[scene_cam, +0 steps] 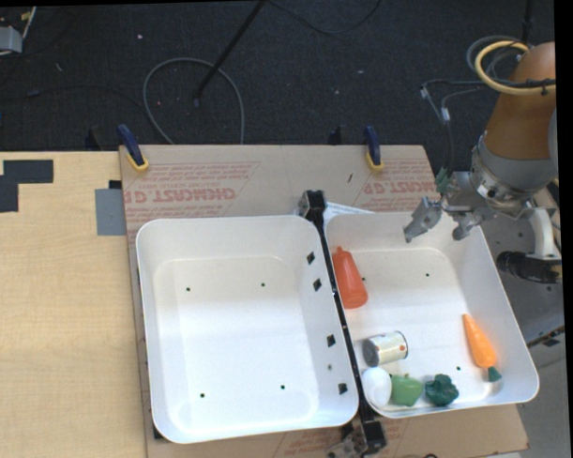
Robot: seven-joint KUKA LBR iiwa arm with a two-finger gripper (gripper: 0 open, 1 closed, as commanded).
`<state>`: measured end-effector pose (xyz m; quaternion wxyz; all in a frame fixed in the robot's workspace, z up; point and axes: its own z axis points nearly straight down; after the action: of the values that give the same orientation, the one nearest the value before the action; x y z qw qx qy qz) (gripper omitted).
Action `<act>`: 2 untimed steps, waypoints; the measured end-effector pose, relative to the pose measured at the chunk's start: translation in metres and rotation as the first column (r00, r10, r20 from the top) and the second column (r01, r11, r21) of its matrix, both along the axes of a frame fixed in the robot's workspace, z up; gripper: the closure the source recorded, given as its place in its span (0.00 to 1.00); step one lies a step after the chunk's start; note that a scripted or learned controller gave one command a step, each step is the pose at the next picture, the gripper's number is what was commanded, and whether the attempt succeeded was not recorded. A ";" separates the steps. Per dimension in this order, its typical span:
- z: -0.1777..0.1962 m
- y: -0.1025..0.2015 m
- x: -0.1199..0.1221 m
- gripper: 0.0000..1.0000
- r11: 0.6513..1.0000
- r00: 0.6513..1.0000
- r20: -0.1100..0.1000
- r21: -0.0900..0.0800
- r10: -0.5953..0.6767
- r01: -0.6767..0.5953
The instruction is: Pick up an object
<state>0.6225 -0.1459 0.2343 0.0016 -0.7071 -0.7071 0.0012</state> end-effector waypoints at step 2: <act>-0.125 0.008 -0.006 0.00 1.000 1.000 -0.002 0.000 0.001 -0.001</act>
<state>0.6164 -0.1375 0.1089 0.0025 -0.7068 -0.7074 0.0018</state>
